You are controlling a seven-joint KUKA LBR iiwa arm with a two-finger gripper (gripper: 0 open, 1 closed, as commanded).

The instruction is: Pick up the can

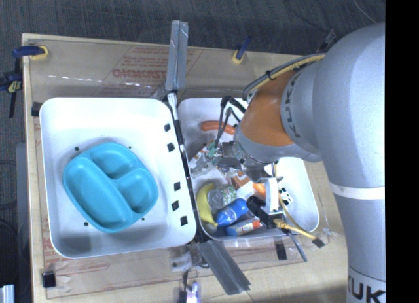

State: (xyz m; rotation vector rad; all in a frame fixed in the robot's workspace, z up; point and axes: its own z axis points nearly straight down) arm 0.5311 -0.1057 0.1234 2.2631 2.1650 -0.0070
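A blue can-like cylinder [232, 213] lies on its side near the front of the right bin [308, 211]. Just behind it sits a silvery crumpled item [222, 196]; I cannot tell which of the two is the can. My gripper [221, 156] hangs low over the middle of the right bin, behind both items and apart from the blue cylinder. The grey arm and its orange band [265, 122] cover the bin's back right part.
A yellow banana [205, 205] lies at the right bin's left wall, an orange pen-like item [250, 228] by the front wall, and an orange thing [209, 125] at the back. The left bin [59, 115] holds a blue divided plate [110, 185].
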